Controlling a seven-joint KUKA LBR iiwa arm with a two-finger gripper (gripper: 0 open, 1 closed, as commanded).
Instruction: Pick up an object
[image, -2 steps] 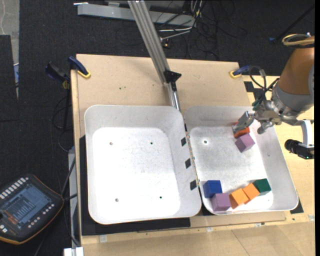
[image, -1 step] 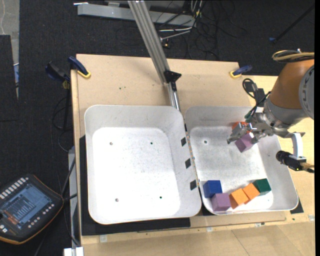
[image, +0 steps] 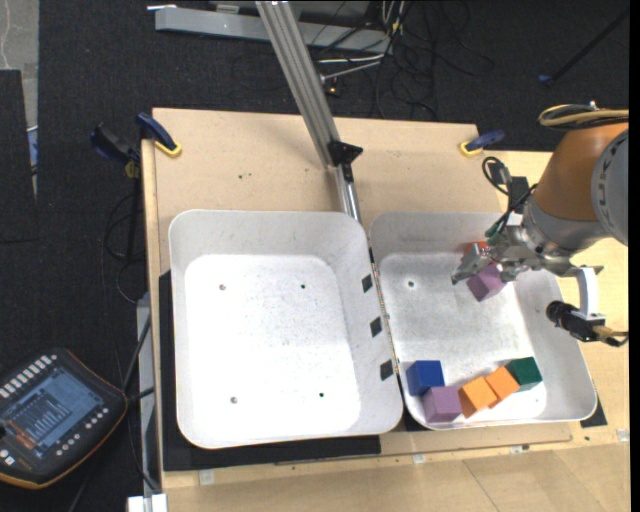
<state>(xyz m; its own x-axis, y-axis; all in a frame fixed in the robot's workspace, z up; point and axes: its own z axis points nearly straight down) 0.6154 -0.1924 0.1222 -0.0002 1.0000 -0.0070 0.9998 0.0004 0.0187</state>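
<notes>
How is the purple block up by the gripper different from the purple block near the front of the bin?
The purple block by the gripper sits alone, away from the other blocks; the front purple block lies in a row touching the blue block and orange block. The first is tilted at the gripper; the second rests flat. Both are purple cubes in the right bin.

The arm (image: 590, 185) is cut off by the right edge, and the tool (image: 480, 268) partly hides a purple block (image: 487, 286).

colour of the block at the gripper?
Purple; the block sits between the fingers of the gripper in the camera view.
</notes>
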